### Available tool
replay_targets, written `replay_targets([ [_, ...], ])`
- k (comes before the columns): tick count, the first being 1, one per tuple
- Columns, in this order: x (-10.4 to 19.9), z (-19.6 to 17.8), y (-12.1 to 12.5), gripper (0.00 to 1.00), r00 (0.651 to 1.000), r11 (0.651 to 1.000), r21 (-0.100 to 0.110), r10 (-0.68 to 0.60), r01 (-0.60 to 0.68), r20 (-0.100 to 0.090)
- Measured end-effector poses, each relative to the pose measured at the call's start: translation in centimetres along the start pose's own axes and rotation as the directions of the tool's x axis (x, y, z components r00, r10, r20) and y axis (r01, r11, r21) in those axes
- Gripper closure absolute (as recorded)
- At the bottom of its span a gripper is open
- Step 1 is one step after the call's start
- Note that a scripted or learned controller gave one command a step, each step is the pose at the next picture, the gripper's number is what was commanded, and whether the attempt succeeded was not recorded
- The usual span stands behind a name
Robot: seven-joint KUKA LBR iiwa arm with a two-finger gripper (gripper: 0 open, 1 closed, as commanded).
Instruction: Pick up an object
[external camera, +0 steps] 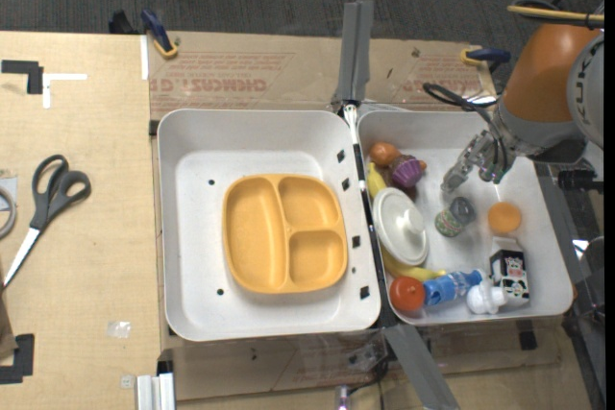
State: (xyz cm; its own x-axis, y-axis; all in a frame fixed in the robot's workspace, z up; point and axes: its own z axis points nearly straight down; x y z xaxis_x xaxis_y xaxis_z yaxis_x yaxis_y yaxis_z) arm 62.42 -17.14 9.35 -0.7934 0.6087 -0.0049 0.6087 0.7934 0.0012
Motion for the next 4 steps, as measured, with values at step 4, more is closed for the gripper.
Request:
replay_targets([
  [4, 3.2, 0.0, 2.6, 1.0, 0.981, 0.981, 0.001, 0.196, -0.196, -0.002],
])
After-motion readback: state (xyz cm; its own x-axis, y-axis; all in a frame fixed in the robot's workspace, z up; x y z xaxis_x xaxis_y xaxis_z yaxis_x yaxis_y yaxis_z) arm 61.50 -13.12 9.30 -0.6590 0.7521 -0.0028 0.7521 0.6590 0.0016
